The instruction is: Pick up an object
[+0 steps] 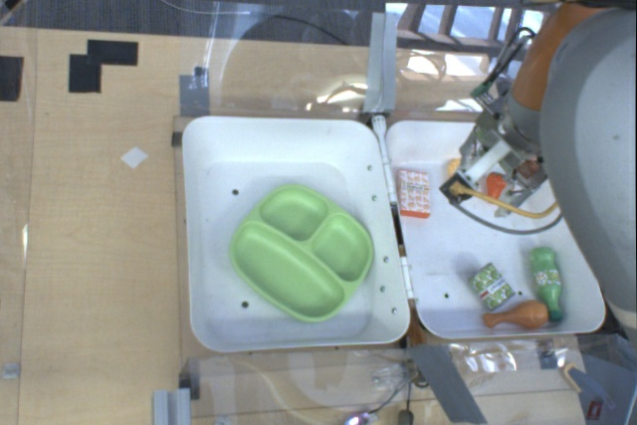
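Note:
My gripper (485,172) hangs over the upper middle of the right bin (438,304), under the grey arm with its orange band. A red and white carton (414,192) lies just left of it, near the divider between the bins. Toward the bin's front right lie a small green and white box (492,285), a green bottle (545,283) and a brown drumstick-shaped toy (518,316). I see nothing held in the gripper.
The left bin (209,164) holds a light green divided plate (303,252). A metal post (381,65) stands at the back between the bins. The arm's bulk covers the right bin's right side.

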Controlling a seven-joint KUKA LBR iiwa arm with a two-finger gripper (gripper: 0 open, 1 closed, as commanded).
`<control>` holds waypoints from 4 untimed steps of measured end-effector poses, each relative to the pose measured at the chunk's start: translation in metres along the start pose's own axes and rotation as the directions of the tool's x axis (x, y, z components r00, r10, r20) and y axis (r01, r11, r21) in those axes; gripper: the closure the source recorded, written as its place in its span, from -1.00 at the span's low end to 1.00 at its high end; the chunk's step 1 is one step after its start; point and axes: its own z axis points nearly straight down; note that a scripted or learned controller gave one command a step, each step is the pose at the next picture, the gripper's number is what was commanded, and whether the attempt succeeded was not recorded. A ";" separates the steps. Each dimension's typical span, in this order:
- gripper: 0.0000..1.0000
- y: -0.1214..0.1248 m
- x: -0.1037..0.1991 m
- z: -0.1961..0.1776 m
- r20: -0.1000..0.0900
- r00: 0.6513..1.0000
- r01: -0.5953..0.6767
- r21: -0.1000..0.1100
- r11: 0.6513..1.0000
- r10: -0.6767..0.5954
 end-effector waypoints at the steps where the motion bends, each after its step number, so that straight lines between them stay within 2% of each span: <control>1: -1.00 0.035 0.000 0.077 -0.002 0.953 -0.302 0.001 0.953 0.302; 2: -1.00 -0.009 -0.027 0.094 -0.014 0.928 -0.372 -0.006 0.928 0.372; 3: 1.00 -0.009 -0.023 0.083 -0.020 0.933 -0.360 -0.006 0.933 0.360; 4: -1.00 -0.009 -0.023 0.083 -0.020 0.933 -0.360 -0.006 0.933 0.360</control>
